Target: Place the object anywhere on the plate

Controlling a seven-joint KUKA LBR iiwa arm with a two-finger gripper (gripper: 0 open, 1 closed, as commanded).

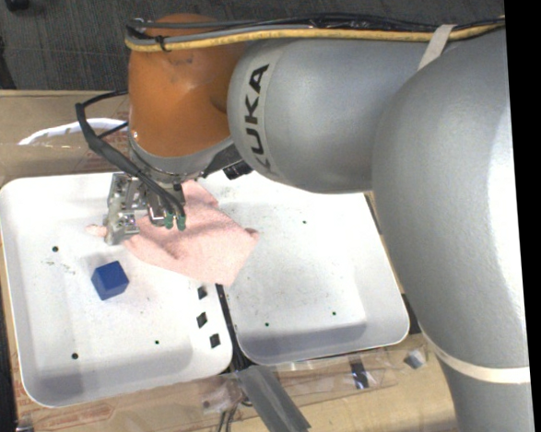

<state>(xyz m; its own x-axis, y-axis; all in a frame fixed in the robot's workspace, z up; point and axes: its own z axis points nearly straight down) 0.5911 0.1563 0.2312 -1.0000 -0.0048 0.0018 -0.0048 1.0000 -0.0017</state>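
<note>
A small blue cube (110,279) lies on the floor of the left bin (36,301), left of its middle. A flat pink plate (203,243) rests at the left bin's right side, and its right corner reaches over the divide toward the right bin (334,331). My gripper (144,217) hangs over the plate's upper left edge, up and to the right of the cube and apart from it. The orange wrist band (174,88) and the grey arm cover the back of both bins.
Cardboard (34,135) lies behind the left bin. Clamps and tape (265,400) sit at the bench front between the bins. The big grey arm body fills the right side of the view above the right bin.
</note>
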